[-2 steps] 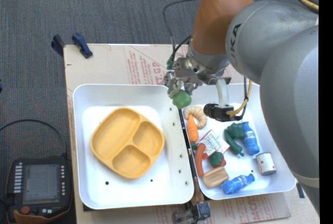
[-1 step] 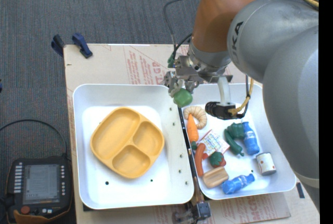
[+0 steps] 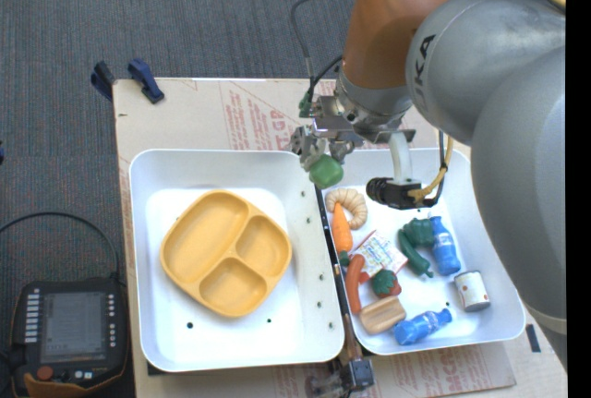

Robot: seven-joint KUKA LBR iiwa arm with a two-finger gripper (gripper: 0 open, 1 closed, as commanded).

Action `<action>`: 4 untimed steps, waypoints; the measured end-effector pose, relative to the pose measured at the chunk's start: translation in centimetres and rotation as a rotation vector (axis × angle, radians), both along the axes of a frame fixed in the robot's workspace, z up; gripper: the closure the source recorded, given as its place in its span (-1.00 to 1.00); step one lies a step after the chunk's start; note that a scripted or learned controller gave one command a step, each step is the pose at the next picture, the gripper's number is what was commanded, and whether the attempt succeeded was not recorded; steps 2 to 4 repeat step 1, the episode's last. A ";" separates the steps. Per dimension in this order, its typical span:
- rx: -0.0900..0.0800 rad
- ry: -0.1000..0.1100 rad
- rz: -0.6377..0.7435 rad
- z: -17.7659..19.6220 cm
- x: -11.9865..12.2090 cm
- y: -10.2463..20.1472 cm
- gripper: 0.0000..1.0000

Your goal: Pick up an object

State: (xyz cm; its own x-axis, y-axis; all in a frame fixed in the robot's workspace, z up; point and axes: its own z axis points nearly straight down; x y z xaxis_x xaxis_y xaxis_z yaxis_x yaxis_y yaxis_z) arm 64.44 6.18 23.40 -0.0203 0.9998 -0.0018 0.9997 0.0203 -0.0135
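Note:
My gripper (image 3: 321, 154) hangs over the back end of the divide between the two bins, fingers pointing down. A small round green object (image 3: 326, 172) sits between its fingertips, lifted above the bin rims, and the gripper is shut on it. The right bin (image 3: 503, 318) holds several toy items: a curled beige pastry (image 3: 347, 199), a carrot (image 3: 341, 228), a red chili (image 3: 355, 282), a hot dog bun (image 3: 381, 314), two blue bottles (image 3: 444, 246) (image 3: 423, 326), a dark green piece (image 3: 415, 245) and a silver can (image 3: 472, 290).
A yellow divided plate (image 3: 226, 251) lies in the left bin (image 3: 148, 193). A black part (image 3: 391, 192) hangs off the wrist over the right bin's back. Two blue clamps (image 3: 143, 79) grip the board's far left corner. A control pendant (image 3: 65, 336) lies on the floor, lower left.

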 end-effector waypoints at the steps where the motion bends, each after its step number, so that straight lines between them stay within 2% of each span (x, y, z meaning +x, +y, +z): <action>1: 0.002 -0.006 -0.020 -4.9 -6.0 -3.4 1.00; 4: 0.002 -0.006 -0.020 -4.9 -6.0 -3.4 1.00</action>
